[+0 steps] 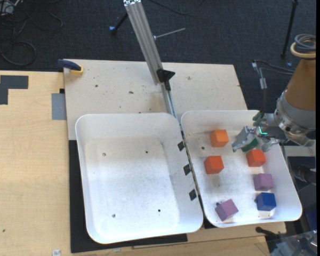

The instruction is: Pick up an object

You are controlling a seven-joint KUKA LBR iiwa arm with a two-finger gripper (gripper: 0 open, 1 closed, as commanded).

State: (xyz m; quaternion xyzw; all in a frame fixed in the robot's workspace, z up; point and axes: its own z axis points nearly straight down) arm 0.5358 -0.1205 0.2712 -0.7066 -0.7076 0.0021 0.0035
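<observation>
Pincer point(249, 139) hovering just above-left of the red cube point(255, 157), nearly touching; can't tell if open or closed.

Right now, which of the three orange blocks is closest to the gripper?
The right-hand orange block, just below the gripper near the bin's right wall. The other two sit further left, toward the divider.

Grey arm with an orange band

Rounded grey wrist housing below a broad orange collar; small metallic grey hand point(245, 141) at nine o'clock, green-teal glint beside it.
</observation>
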